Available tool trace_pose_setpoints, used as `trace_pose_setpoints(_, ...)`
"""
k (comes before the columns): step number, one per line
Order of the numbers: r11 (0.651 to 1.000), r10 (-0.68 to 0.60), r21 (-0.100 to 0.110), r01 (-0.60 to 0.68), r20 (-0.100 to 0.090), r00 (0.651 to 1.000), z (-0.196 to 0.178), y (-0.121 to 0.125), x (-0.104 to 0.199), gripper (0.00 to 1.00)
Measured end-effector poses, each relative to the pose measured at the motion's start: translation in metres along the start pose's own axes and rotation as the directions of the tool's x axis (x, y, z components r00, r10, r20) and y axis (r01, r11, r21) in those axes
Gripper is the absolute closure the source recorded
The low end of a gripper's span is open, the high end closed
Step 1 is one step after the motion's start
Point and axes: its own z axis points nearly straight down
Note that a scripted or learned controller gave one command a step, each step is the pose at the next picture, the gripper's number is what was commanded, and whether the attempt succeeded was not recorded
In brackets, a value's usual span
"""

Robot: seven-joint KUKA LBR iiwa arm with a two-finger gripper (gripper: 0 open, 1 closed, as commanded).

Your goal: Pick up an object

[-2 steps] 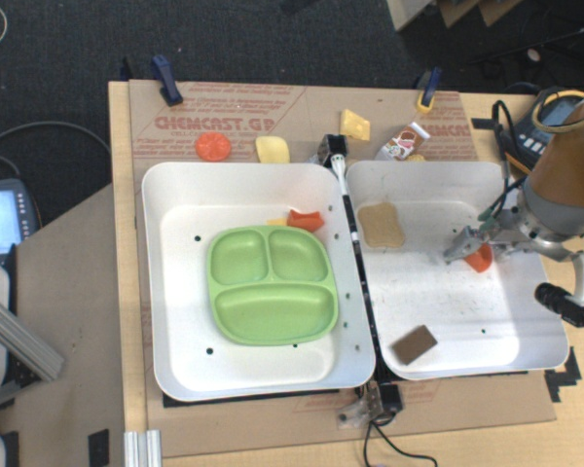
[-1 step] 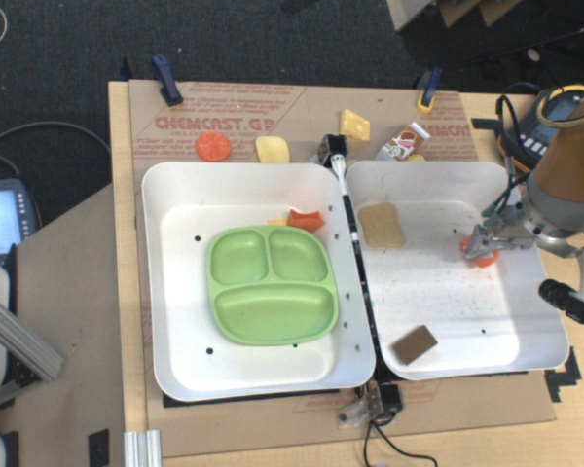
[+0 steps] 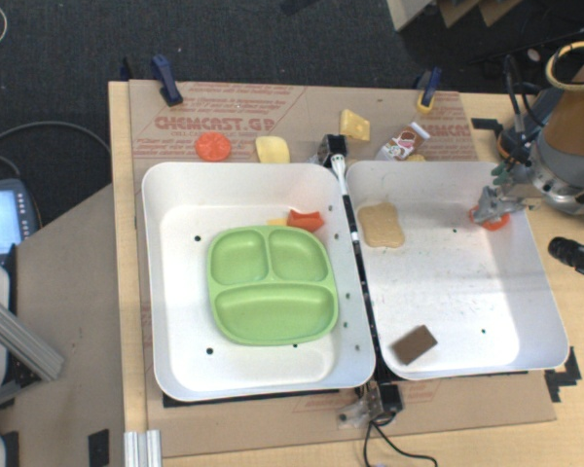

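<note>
My gripper (image 3: 490,212) is low at the right bin's far right side, right over a small red-orange object (image 3: 497,221) that peeks out beneath the fingers. A tan bread slice (image 3: 381,226) lies at the right bin's far left. A brown block (image 3: 414,344) rests near that bin's front edge. In the left bin an orange piece (image 3: 306,220) sits behind the green divided plate (image 3: 271,284).
Behind the bins on the cardboard lie a red disc (image 3: 213,146), a yellow piece (image 3: 272,149), a cheese wedge (image 3: 354,124) and a small red-white packet (image 3: 402,144). Blue clamps (image 3: 165,79) hold the board. The arm's body (image 3: 565,144) stands over the right bin's far right corner.
</note>
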Motion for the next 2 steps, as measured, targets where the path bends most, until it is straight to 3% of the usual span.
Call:
trace_pose_setpoints(1,1.0,0.001,0.006,-0.001,-0.002,1.0,0.001,-0.003,0.001,0.0)
trace_pose_setpoints(2,1.0,-0.002,0.006,0.003,-0.013,1.0,0.041,-0.01,0.007,0.0)
